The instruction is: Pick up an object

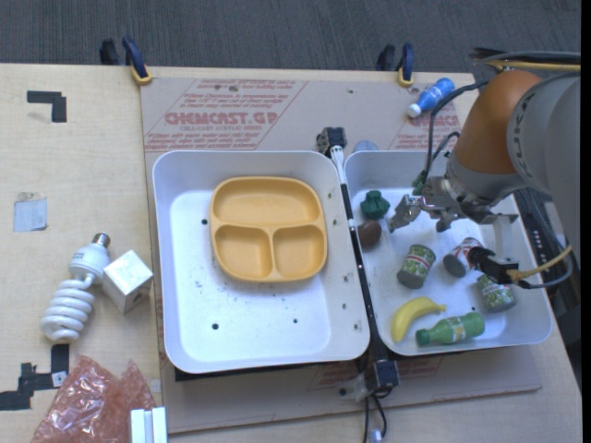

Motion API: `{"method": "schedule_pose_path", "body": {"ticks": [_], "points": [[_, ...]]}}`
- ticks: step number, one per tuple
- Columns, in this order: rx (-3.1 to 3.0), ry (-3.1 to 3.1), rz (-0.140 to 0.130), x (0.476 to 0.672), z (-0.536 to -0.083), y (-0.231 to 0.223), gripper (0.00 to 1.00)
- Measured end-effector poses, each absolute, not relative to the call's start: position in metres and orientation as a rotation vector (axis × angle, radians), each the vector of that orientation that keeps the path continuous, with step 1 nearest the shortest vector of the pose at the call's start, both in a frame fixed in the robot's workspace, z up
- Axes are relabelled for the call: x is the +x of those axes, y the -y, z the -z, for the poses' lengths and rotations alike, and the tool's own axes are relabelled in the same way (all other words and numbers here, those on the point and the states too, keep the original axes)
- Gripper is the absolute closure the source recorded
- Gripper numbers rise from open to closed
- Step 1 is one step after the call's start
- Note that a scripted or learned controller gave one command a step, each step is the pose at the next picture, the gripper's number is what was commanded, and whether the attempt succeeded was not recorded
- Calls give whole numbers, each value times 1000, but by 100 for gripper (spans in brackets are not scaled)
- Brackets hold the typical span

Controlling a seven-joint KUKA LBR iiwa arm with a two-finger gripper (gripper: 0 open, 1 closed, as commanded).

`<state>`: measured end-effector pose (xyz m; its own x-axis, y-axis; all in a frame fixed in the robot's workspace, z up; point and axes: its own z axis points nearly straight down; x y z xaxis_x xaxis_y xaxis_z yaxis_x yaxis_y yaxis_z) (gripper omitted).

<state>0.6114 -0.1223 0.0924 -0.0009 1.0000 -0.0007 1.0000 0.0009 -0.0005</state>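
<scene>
The grey arm is reaching in over the right bin, which is sitting just beside the left bin and touching it along the middle rim. The left bin is holding a yellow divided tray toward its far side. In the right bin, the gripper is hovering over the far half, and I cannot tell how far open it is or whether it has hold of anything; nothing is showing clearly between its tips. The small things are lying around it: a green bottle along the near wall of the right bin, a banana just beside the bottle, a green-labelled can near the middle, a second can toward the right wall, a dark can between them, a green toy and a brown lump against the left wall of that bin. The green-labelled can is looking like the nearest fair target: probably light, stiff and a little slippery, so pinching across its round sides near the middle seems the safest hold.
</scene>
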Motion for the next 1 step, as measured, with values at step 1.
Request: {"method": "schedule_pose_path", "body": {"ticks": [1], "points": [[2219,-2220,0,659,-158,199,0]]}}
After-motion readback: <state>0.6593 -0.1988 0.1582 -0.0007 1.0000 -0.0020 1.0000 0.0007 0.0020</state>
